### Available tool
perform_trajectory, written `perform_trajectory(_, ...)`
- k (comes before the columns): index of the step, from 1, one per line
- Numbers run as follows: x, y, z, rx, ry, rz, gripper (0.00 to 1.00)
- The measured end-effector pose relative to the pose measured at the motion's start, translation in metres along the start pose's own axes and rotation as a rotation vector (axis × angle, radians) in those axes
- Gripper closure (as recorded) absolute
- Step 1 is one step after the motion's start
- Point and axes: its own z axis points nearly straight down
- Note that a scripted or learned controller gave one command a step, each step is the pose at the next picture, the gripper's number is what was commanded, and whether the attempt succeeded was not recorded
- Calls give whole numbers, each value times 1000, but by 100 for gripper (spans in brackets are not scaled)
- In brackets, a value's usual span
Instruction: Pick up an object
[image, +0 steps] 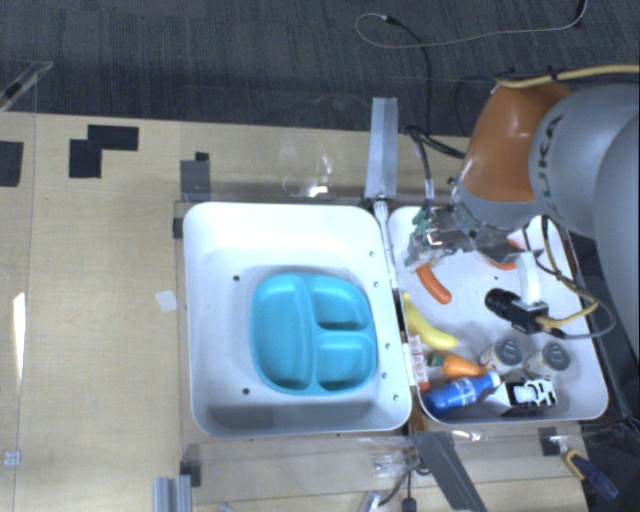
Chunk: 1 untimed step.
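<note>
Blue bottle at bin's front, gripper part-hidden, grip state unclear

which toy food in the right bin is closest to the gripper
The orange carrot, just below the gripper; the yellow banana lies farther down.

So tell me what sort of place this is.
Most likely a robot test bench in a lab. Two white bins sit side by side in a metal frame, a grey and orange arm reaches over toy food such as a banana, and loose cables trail behind.
</note>
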Motion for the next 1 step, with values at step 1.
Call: perform_trajectory(1,-33,2,0,-1,-1,-215,100)
